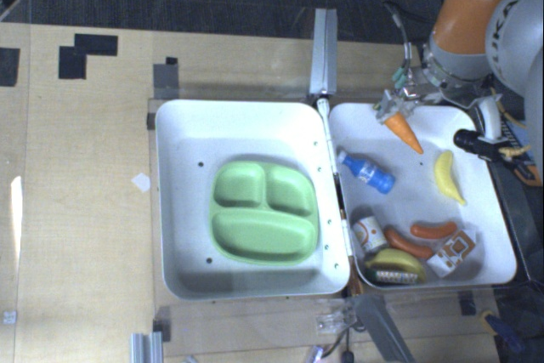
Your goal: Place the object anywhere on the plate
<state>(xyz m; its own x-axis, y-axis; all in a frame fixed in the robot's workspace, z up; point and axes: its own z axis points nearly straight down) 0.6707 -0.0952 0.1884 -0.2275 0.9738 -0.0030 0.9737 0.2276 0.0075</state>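
Observation:
A green plate (263, 212) with three compartments lies in the left bin (183, 183). My gripper (396, 104) hangs over the back edge of the right bin (493, 217). It is shut on the thick end of an orange carrot (405, 133), whose tip points down and to the right. The carrot is well to the right of the plate, past the wall between the bins.
The right bin holds a blue bottle (368, 172), a yellow banana (448, 178), a red sausage (433, 229), a small can (369, 232), a brown-and-white block (450, 252) and a green-and-yellow piece (394, 262). A metal post (323, 55) stands behind the bins' shared wall.

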